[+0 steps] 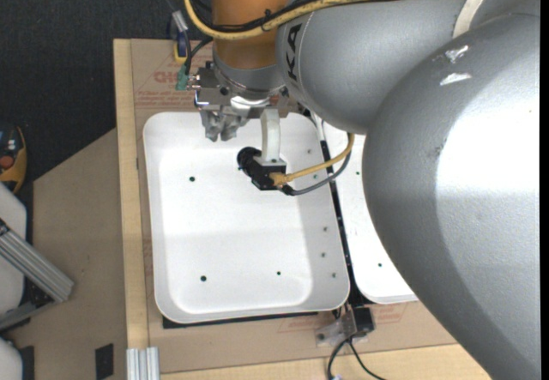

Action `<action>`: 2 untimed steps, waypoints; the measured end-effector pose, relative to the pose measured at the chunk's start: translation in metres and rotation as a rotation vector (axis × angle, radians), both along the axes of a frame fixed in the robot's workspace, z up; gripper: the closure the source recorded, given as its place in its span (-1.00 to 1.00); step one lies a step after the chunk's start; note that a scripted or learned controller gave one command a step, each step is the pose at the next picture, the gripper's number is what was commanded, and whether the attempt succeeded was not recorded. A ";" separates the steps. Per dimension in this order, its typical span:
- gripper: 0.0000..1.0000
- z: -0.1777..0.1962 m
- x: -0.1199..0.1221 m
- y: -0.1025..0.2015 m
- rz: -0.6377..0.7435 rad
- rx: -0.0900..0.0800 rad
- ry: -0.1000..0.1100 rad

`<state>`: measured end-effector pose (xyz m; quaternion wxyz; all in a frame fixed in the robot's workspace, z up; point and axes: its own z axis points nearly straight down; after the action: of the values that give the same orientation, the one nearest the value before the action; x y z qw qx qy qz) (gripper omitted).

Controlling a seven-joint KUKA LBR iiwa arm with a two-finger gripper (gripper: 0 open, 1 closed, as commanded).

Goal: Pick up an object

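2 white bins (171, 198), cardboard sheet (129, 155)

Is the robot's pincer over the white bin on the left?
Yes, the pincer hangs above the far end of the left bin, just inside its back rim.

Grey arm (412, 69) reaching over left white bin (171, 284), tool (225, 128) near its far wall
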<state>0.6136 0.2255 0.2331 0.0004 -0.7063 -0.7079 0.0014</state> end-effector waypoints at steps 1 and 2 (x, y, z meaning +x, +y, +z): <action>1.00 0.066 -0.011 -0.062 -0.008 0.001 -0.011; 1.00 0.014 0.054 -0.019 0.001 0.002 -0.004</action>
<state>0.6675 0.2068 0.2467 -0.0005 -0.7060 -0.7082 -0.0007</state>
